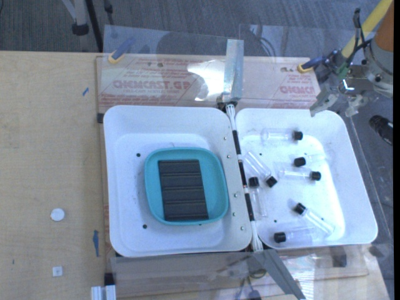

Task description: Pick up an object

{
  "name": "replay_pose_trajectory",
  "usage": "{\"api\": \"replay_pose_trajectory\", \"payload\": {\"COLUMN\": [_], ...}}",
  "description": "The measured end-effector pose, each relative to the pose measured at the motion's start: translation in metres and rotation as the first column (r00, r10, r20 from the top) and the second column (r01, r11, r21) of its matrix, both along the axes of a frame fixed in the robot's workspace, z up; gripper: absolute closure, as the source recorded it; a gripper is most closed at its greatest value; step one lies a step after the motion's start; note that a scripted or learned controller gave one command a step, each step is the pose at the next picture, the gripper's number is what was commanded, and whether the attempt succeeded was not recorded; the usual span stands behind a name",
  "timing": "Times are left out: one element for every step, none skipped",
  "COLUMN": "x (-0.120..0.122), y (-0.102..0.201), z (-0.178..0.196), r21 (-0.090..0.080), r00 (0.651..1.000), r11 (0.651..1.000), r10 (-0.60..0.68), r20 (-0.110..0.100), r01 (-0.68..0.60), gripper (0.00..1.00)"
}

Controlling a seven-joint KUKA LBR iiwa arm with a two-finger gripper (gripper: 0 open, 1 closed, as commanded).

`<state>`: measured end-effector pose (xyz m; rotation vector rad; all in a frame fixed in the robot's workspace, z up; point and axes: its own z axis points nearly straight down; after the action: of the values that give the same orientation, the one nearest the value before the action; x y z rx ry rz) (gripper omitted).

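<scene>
Currently claw, finger state untellable, hovers past right bin far rim; clear capped vials look slick and round, likely to roll aside.

I see the tan tabletop stretching out on my left, with a small white disc lying on it and a tiny pale square just below that. A few blue marks sit near the edge. Behind the bins a clear sheet with red lettering lies flat, glaring under the light, and a shiny metal strip stands at its middle. Grey carpet floor runs along the top.
</scene>
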<state>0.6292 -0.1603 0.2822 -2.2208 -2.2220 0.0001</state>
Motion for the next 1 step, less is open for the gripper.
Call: {"api": "replay_pose_trajectory", "payload": {"x": [0.0122], "y": [-0.0227], "z": [-0.1130], "r21": [0.000], "r00": [0.996], "r11": [0.996], "r10": [0.088], "r20": [0.001], "r01": [-0.088], "gripper": [0.00]}}
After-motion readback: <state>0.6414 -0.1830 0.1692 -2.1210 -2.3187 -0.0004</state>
